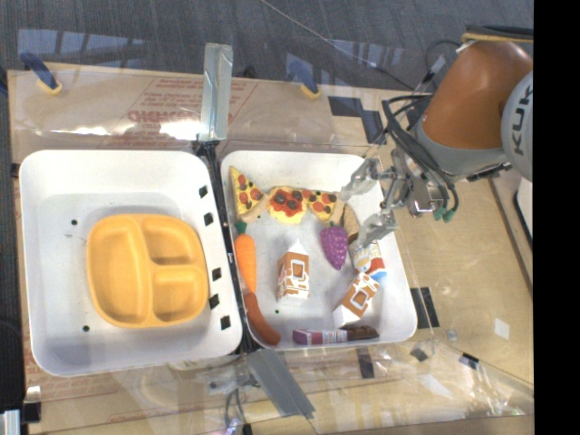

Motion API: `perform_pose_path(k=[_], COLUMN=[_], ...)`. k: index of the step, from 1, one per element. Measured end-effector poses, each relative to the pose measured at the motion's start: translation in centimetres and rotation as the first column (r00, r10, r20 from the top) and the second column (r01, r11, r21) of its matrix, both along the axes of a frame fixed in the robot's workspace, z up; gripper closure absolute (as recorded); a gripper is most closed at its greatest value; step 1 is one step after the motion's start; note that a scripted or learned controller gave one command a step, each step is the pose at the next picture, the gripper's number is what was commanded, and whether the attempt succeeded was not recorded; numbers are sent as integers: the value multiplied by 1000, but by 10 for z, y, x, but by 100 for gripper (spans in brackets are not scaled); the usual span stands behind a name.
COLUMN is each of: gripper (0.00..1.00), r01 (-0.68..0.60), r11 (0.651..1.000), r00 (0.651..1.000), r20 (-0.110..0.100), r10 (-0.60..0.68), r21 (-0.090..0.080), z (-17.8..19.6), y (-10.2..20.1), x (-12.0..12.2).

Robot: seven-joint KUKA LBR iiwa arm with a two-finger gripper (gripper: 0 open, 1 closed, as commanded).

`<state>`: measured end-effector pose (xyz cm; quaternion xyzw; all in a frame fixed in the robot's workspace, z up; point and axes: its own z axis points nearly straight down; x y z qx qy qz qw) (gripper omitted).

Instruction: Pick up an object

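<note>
My gripper (364, 207) hangs over the right bin's (313, 163) right edge with its two fingers spread apart and nothing between them. Just left of the lower fingertip lies a purple grape bunch (333, 246). Under that fingertip sits a small white bottle (370, 261) with a red and blue label. Along the bin's back lie pizza slices (288, 202). An orange-and-white carton (293, 275) stands in the middle, and a second carton (357, 299) lies toward the front right. A carrot (246, 259), a sausage (260, 322) and a dark bar (333, 335) lie along the left and front.
The left bin (54, 175) holds a yellow divided plate (146, 268). A metal bracket (216, 93) stands at the back between the two bins. Cables hang off the wrist (412, 143) at the right bin's far right corner.
</note>
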<state>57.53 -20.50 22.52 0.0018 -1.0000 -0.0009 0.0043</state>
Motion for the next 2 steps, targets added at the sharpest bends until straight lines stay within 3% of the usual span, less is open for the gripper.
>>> perform_pose_path(k=[1, 2], gripper=[0, 0], r01=[-111, -212], r11=[994, 977], r00=[994, 977], r20=[9, 1], r10=[111, 212], r21=[-2, 5], z=[-134, -138], y=[-3, 63], x=[5, -10])
